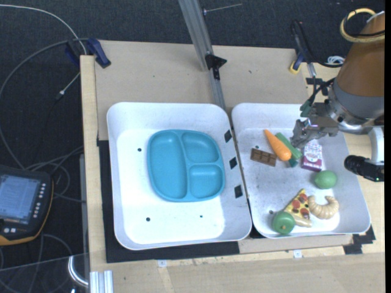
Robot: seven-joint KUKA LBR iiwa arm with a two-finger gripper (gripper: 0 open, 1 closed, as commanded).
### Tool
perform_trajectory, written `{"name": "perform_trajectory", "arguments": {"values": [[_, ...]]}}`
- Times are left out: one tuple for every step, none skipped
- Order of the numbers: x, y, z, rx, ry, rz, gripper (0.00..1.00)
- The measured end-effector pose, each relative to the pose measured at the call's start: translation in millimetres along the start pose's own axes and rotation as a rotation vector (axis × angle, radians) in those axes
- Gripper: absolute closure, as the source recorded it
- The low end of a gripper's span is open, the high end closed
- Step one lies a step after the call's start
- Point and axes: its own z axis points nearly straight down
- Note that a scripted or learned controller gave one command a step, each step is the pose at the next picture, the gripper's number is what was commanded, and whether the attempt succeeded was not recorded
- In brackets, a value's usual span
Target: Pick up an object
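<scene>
The right bin [269, 118] holds several toy foods. An orange carrot [278, 146] with a green top lies near the middle, a brown chocolate bar [264, 157] just left of it. A purple-and-white packet [311, 157] sits right of the carrot, with a green lime [325, 179] below it. A pizza slice [299, 206], a croissant [324, 207] and a green apple [283, 223] lie at the near edge. My gripper [303, 134] hangs low over the bin, right above the carrot's green end and the packet's top.
The left bin [125, 163] carries a blue divided plate [185, 165]. A metal pole [198, 29] slants across the back of the bench. Black clips [234, 163] sit along the seam between the bins. A tablet [21, 203] and cables lie on the floor at left.
</scene>
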Motion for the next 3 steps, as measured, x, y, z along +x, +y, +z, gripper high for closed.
{"name": "perform_trajectory", "arguments": {"values": [[53.0,9.2,-8.0,-0.004,0.000,-0.002,1.00],[103.7,5.5,1.6,0.002,0.000,-0.001,1.00],[153.1,10.3,13.7,0.003,0.000,-0.001,1.00]]}}
